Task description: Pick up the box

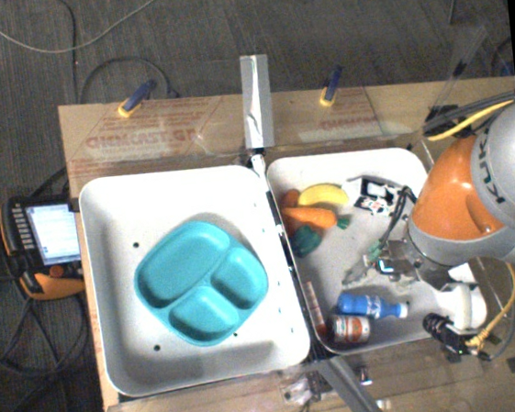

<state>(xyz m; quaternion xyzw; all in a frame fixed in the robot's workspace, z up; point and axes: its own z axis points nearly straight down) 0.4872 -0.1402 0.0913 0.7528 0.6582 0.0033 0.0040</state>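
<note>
**A:** Start with the big things. What's in front of you?

**B:** You have the two white bins side by side. The left bin carries a teal divided plate, lying a little askew near its middle. The right bin holds all the small things.

**A:** And the arm?

**B:** Your arm comes in from the right, and its orange band sits over the right bin's far right side. The wrist points down and to the left, into that bin.

**A:** Where is the box?

**B:** You'll find the box, small, black and white, in the upper part of the right bin, just right of the banana. It lies on the bin floor, apart from the gripper.

**A:** What about the gripper itself?

**B:** Your gripper hangs low over the middle of the right bin, below the box and just above the blue bottle. I can't tell whether it is parted or closed; the metal parts blur together at this angle. You can see nothing held in it. Whether it touches the bin floor, I can't say.

**A:** The remaining small items?

**B:** You have a carrot beneath the banana, a green piece touching the carrot, and a can just beside the bottle at the bin's near edge.
</note>
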